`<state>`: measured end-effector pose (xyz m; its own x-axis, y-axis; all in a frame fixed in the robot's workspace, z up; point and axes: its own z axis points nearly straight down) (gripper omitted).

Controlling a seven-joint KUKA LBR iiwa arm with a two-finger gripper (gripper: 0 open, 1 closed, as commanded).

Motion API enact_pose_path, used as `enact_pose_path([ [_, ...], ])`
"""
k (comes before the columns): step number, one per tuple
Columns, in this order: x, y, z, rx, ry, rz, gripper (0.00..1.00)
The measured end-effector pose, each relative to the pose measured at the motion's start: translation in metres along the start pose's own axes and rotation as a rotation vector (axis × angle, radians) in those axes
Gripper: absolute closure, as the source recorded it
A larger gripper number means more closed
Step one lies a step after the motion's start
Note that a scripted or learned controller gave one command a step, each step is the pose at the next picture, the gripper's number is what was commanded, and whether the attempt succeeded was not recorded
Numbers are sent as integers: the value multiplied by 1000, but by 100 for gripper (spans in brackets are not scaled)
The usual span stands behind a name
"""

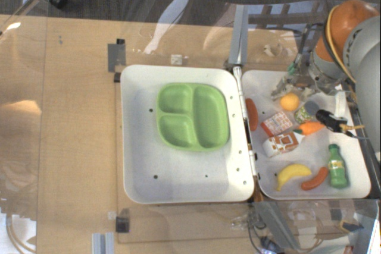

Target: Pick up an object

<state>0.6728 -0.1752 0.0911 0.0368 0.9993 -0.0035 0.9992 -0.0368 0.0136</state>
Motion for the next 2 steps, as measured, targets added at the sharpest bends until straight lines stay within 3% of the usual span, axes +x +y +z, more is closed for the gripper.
enact_pose_path([
  [1, 1, 3, -14, -9, -4, -8, 100],
  [2, 48, -2, -122, 5, 3, -87, 100],
])
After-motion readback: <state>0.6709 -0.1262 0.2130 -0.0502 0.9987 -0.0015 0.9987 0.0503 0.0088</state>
